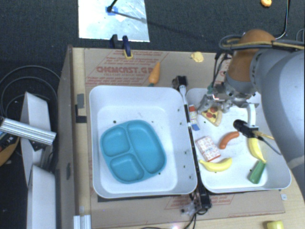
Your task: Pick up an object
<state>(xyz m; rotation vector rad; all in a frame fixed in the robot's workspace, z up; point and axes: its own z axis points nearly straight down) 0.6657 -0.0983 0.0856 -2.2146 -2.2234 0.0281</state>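
My gripper (214, 103) hangs over the far left corner of the right bin (276, 178), directly above a pizza slice (213, 115) and close to it. I see nothing held in it. Further forward in this bin lie a red sausage (229, 138), a small red-and-white box (208, 148), a yellow banana (217, 164), a second banana (256, 149) and a green piece (256, 172).
The left bin (102, 104) holds a blue divided plate (132, 150). A small red, white and blue item (192, 114) lies by the divider between the bins. An orange carrot (154, 73) and a yellow scrap (197, 57) rest on the cardboard behind the bins.
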